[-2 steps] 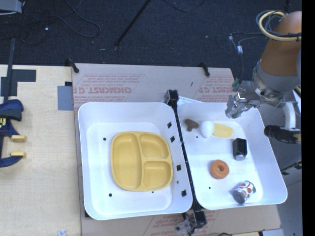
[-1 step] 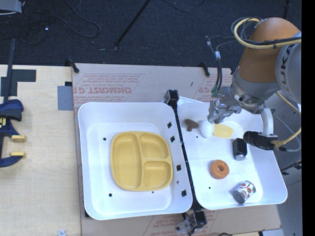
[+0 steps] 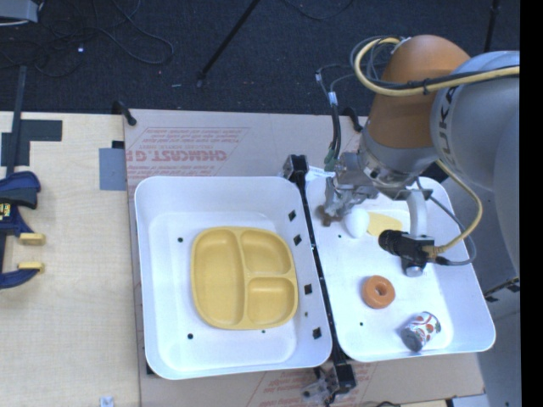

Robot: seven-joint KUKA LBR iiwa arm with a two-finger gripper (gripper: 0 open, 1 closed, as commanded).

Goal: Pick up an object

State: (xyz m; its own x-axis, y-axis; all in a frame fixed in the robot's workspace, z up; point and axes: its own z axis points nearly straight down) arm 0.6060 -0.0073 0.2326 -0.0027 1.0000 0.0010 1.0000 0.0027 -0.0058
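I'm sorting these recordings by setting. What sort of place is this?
Probably a robotics lab bench: two white bins clipped together on a wooden table, loose cables on the dark floor behind, and toy test items such as an orange doughnut.

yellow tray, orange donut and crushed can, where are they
yellow tray [image 3: 244, 278], camera view, on its middle divider
orange donut [image 3: 378, 292], camera view, on its ring
crushed can [image 3: 420, 330], camera view, on its side

A grey arm with an orange band, looped yellow cable and metal jaws.
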